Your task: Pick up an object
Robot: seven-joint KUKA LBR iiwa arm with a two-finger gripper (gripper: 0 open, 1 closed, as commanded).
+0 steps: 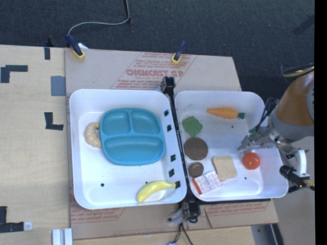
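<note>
We take the small round red-orange tomato-like toy as the likeliest thing to pick: it lies near the right wall of the right-hand shallow white bin, with the two-finger gripper just above and beside it. The view is too small and shadowed for us to judge the gripper's state, and we see nothing held. Just left of the toy sits a pale tan slice of toy bread, and further left a red-and-white printed packet, two brown discs and a green leaf-shaped piece; an orange toy carrot lies toward the far wall. The left bin holds a blue divided plate, a yellow banana and a beige ring-shaped piece. In our judgement a round toy could roll away, and the nearby wall may block the descent.
</note>
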